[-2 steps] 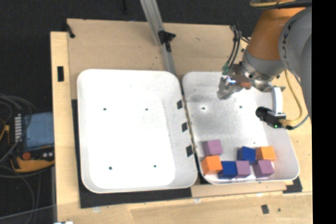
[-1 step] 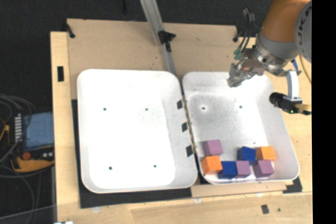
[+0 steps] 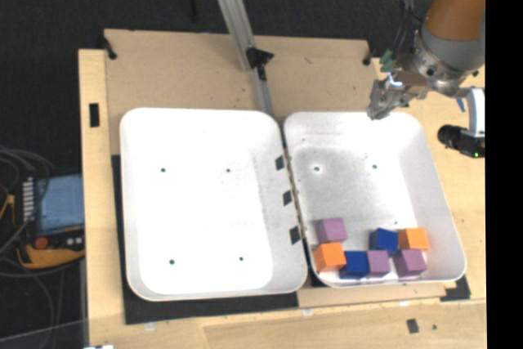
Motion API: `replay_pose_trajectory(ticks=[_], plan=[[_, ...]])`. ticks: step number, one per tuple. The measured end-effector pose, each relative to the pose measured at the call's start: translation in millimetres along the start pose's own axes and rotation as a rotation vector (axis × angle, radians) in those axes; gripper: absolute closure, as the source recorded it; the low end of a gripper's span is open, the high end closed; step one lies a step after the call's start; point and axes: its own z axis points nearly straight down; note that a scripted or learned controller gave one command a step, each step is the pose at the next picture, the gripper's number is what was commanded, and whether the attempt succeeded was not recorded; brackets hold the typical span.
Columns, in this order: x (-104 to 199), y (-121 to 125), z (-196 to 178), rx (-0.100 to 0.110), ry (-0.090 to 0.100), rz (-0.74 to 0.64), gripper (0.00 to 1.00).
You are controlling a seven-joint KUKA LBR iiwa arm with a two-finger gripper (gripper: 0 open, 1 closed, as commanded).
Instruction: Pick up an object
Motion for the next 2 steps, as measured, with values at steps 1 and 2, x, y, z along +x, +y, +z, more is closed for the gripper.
replay_pose_trajectory(ticks=[1,2], plan=[[44,-19,17,0.008,0.0,-0.002,1.0],[93,-46,22,0.008,0.001,-0.003,1.0]])
